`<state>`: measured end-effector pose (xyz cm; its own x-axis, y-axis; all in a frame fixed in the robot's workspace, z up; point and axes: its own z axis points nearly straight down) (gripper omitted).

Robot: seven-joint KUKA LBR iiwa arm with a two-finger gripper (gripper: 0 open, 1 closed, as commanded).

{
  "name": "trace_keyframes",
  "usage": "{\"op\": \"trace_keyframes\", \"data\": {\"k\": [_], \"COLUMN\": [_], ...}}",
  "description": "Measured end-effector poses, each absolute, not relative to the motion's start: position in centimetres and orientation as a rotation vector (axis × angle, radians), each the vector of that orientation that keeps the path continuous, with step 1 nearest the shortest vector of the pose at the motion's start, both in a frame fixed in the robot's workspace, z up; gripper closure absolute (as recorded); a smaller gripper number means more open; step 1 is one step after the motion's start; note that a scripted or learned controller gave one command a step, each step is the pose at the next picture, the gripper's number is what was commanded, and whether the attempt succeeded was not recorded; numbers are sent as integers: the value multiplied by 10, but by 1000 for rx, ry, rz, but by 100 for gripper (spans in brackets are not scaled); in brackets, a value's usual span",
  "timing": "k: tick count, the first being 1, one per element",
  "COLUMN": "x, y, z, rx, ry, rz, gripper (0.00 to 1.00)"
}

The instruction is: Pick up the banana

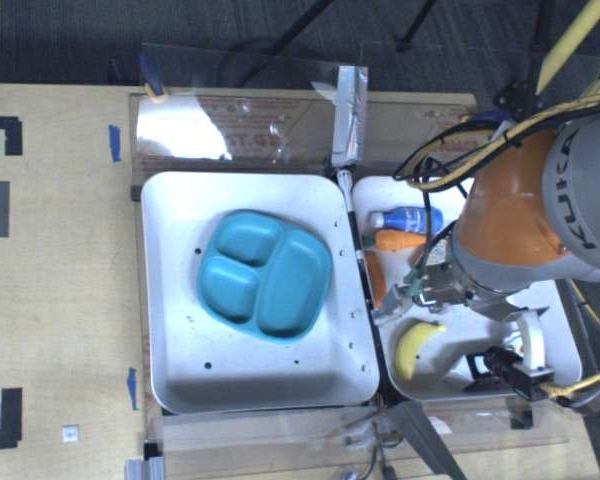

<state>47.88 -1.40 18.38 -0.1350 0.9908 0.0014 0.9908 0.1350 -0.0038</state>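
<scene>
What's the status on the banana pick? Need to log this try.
Claw low in right bin, just above banana. Banana lying on bin floor, not gripped. Carrot and blue bottle close behind.

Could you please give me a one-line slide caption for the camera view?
Arm over the right bin, banana lying below it; blue tray in the left bin.

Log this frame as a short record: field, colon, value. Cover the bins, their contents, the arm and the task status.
left bin: holds a blue divided plate
right bin: holds a banana, an orange carrot-like item, a blue-labelled bottle
banana position: near the right bin's front left corner, lying on the bin floor
arm: above the right bin, orange band visible
gripper: just above the banana, fingers unclear
task status: banana not lifted
</scene>
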Motion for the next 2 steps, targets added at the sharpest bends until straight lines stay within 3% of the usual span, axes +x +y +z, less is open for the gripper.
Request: {"op": "trace_keyframes", "data": {"k": [1, 2], "x": [480, 480], "y": [-88, -18], "z": [184, 184], "rx": [-1920, -1830], "ry": [-2488, -2551], "rz": [0, 0], "gripper": [0, 0]}}
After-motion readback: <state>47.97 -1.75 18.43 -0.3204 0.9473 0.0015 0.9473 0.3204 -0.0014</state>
